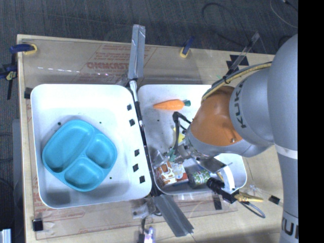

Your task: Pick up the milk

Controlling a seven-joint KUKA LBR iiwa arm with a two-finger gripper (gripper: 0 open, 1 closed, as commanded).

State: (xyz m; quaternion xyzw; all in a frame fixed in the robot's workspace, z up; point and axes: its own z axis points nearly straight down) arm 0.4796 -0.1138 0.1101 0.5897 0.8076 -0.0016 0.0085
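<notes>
Overhead: wooden bench, white bins, dark floor.

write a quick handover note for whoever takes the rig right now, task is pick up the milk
Gripper: low in the right bin, over the clutter at its near end; the wrist hides whether the fingers are open or shut.
Milk: probably the small printed carton lying just below the gripper, beside a dark bottle; the label is too small to read.
Other things: a carrot at the far end of the right bin, a blue tray in the left bin.
Done: arm is down at the clutter. No grasp is visible.
Left: confirm the carton, grip it, lift it out of the bin.
</notes>
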